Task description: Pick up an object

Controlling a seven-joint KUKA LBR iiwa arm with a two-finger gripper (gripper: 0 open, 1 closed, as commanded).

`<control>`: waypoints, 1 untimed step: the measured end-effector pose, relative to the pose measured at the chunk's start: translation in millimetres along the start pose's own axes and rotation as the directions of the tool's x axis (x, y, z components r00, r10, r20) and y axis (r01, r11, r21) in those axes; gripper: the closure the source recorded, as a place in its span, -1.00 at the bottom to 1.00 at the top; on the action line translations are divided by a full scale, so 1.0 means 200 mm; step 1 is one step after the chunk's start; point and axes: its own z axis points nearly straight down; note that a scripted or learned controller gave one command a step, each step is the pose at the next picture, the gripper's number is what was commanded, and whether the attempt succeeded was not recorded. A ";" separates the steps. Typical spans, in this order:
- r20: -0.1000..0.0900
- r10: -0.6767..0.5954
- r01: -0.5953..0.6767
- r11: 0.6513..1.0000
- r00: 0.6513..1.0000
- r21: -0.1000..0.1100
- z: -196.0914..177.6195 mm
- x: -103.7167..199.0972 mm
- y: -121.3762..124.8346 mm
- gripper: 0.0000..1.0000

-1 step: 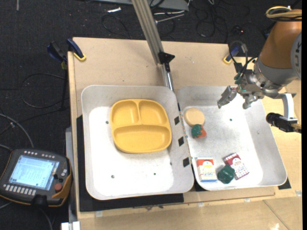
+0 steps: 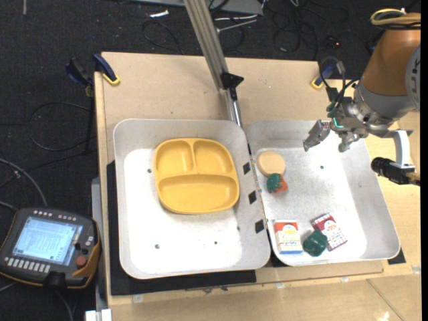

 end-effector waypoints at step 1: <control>-0.001 0.003 -0.003 1.000 1.000 0.006 0.32 0.00 -0.02 -1.00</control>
